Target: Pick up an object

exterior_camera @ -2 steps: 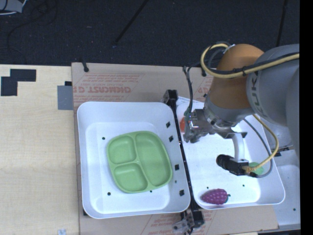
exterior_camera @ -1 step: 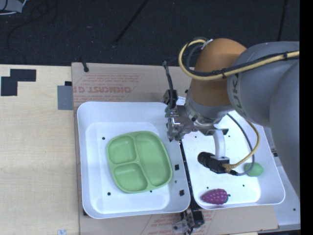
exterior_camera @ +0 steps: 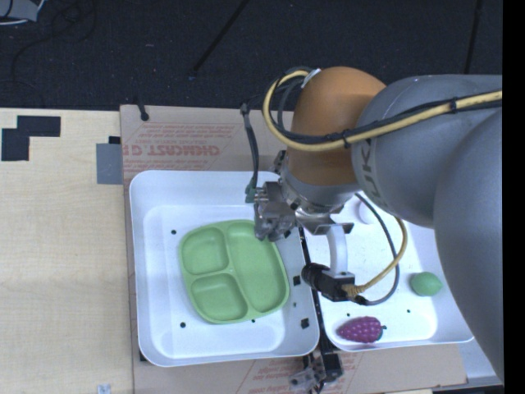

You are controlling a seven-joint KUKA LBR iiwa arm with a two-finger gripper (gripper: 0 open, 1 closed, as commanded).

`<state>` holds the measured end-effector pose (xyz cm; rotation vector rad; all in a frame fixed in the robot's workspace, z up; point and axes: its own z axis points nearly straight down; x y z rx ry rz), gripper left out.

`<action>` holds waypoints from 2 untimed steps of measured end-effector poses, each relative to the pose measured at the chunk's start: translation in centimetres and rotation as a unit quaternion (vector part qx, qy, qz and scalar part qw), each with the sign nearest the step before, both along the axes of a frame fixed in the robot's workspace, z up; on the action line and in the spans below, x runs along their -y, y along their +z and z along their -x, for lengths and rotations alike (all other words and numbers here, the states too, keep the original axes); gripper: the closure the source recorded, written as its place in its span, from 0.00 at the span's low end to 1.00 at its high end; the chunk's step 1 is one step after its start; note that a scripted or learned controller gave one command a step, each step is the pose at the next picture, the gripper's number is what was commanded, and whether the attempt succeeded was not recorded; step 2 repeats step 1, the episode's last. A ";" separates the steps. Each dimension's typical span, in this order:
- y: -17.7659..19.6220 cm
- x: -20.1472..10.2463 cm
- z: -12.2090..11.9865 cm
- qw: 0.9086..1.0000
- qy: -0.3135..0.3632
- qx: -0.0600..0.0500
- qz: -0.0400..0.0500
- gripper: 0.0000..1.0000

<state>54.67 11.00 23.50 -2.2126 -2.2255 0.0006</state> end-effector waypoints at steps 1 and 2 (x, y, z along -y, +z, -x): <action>-0.1 0.2 0.0 1.000 -0.002 0.000 0.001 0.00; -0.1 0.2 0.0 1.000 -0.002 0.000 0.001 0.00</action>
